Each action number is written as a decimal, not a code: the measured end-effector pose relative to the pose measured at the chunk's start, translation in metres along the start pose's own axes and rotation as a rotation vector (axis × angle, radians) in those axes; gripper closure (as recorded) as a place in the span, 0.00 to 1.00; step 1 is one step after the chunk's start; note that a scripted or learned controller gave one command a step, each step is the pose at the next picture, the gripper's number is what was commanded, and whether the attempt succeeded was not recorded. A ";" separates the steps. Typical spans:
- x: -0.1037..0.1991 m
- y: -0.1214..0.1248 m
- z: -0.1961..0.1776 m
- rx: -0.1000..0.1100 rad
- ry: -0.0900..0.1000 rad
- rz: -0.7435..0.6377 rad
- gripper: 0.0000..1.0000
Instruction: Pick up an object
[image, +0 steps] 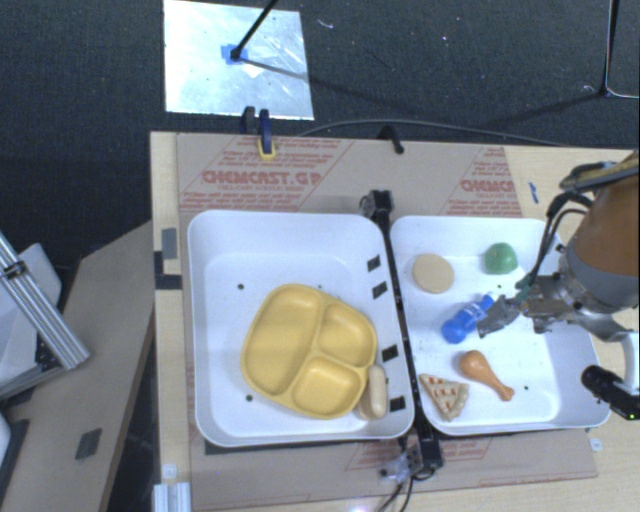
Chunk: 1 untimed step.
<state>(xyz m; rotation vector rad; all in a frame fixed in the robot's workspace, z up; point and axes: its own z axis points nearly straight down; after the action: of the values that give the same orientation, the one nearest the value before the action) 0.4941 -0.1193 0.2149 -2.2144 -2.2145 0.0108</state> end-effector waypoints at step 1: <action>0.000 0.003 -0.006 -0.013 -0.002 -0.003 0.00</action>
<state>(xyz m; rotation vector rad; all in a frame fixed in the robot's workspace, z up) 0.4969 -0.1190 0.2212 -2.2188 -2.2259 -0.0016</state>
